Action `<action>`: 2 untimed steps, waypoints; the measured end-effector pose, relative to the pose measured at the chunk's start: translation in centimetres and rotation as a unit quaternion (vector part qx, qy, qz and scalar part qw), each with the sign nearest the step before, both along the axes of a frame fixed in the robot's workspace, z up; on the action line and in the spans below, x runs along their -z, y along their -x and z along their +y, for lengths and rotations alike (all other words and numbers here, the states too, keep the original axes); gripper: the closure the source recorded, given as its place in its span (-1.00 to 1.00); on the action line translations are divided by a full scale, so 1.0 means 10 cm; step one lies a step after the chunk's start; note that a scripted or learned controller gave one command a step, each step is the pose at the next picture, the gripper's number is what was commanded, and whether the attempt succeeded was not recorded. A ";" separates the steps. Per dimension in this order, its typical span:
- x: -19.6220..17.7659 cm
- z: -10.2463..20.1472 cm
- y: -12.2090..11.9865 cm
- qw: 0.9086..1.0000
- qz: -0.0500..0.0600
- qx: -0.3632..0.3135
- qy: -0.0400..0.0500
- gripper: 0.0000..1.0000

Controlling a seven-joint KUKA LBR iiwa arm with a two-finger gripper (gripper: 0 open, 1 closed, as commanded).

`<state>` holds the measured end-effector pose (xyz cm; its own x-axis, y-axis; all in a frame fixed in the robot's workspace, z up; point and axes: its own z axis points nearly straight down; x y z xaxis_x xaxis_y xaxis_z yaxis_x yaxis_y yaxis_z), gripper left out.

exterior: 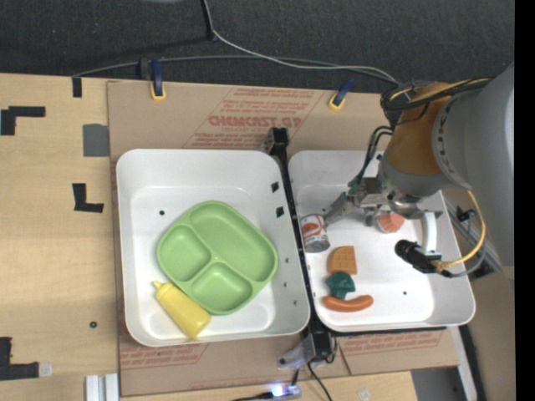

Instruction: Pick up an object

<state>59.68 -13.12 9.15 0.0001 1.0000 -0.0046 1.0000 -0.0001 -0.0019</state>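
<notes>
The arm is showing a smooth grey shell with an orange band above the wrist. Yellow and black cables are looping beside its dark metal pincer.

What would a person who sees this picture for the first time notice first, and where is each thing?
The eye goes first to the green divided plate lying in the left bin, with a yellow bottle at its lower left edge. Next comes the big grey arm with its orange band, reaching from the right over the right bin. Below it lie small toy foods: a can, a waffle and a sausage.
</notes>
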 end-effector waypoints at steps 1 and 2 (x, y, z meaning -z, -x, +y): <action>-0.13 0.02 0.00 1.000 0.000 -0.001 -0.002 1.00; -0.60 -0.03 0.06 1.000 -0.002 0.000 -0.002 1.00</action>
